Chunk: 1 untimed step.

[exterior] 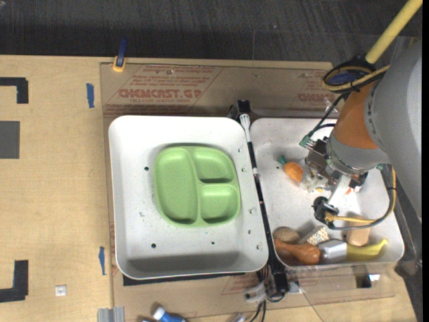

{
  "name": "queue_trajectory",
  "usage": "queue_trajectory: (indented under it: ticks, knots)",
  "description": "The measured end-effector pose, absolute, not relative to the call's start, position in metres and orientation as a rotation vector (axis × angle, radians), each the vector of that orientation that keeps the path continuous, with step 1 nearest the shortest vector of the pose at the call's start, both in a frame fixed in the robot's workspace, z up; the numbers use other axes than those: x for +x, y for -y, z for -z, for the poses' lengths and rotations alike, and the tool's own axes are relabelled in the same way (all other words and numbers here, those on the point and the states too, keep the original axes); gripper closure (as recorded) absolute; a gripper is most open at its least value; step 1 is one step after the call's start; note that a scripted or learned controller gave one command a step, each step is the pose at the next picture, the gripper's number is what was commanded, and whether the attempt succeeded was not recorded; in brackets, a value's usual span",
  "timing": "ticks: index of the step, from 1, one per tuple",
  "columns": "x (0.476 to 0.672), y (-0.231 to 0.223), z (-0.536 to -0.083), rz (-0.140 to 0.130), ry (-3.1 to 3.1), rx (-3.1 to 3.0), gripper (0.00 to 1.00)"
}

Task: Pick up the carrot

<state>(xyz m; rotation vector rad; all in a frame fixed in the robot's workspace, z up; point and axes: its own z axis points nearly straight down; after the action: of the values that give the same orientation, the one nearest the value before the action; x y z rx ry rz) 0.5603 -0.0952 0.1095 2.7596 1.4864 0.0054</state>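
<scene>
The carrot (293,172) is small and orange with a green tip that points to the upper left. It lies on the floor of the right bin (268,139), in the bin's upper middle. My gripper (312,178) is low in that bin, right beside the carrot's right end and about touching it. The grey arm with its orange band (353,129) reaches in over the bin's right half and hides the floor beneath it.
The left bin (127,200) holds a green divided plate (198,184). Along the right bin's front edge lie a brown potato (287,234), a reddish sausage (300,252), a silver can (333,249), a banana (368,250) and a beige block (358,236).
</scene>
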Motion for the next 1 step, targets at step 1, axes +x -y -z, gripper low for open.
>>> queue_trajectory:
  ticks: [1]
  knots:
    - [0.5431,0.0976,-0.0909,-0.012,-1.825,2.556,1.00]
